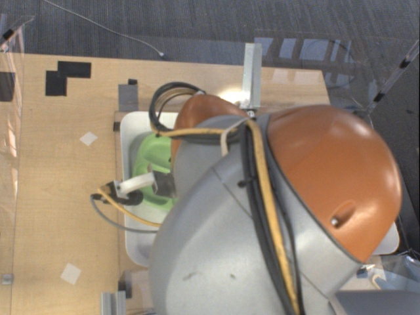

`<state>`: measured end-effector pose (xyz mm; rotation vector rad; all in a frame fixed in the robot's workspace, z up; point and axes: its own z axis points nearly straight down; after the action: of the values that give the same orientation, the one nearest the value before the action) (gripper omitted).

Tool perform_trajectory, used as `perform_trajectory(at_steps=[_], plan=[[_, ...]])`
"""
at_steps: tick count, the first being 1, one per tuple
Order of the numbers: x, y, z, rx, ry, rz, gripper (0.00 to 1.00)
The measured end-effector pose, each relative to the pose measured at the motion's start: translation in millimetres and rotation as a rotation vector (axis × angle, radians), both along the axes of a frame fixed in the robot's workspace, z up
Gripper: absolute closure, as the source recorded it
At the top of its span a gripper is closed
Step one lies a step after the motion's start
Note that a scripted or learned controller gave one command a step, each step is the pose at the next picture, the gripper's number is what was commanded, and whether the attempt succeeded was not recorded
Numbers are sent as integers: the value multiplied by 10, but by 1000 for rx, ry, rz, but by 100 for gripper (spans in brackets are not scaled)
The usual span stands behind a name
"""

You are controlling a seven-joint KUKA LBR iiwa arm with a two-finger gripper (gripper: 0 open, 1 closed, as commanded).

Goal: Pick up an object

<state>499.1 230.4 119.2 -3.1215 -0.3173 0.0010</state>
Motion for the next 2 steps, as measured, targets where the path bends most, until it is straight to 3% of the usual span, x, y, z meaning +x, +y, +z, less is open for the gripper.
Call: perform_trajectory(at_steps=[1,2], plan=[[-122,48,378,-2,-2,288,100],[-109,55,1961,4,-12,182,100]])
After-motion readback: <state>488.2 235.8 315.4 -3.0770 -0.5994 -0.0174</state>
